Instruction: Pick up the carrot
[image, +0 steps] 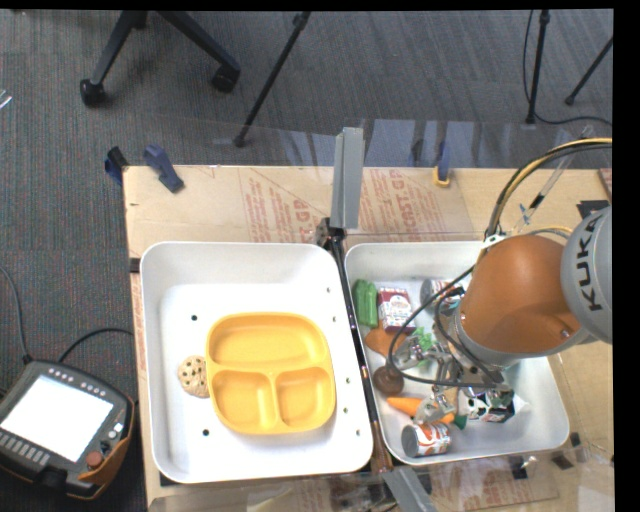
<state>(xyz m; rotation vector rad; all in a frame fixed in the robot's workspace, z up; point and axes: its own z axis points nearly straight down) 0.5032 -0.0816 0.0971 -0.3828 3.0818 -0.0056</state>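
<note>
We cannot tell how the gripper (440, 385) is set above the carrot (405, 406), which we judge light, stiff, smooth, best pinched across its thicker middle.

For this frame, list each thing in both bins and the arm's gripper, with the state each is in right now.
Orange carrot: lying in the right white bin, not lifted.
Gripper: low over the right bin beside the carrot; grip unclear.
Small tin can: on its side near the bin's front wall.
Yellow divided plastic tray: flat in the left white bin.
Chocolate-chip cookie: flat, touching the tray's left edge.
Green packet: lying flat.
</note>
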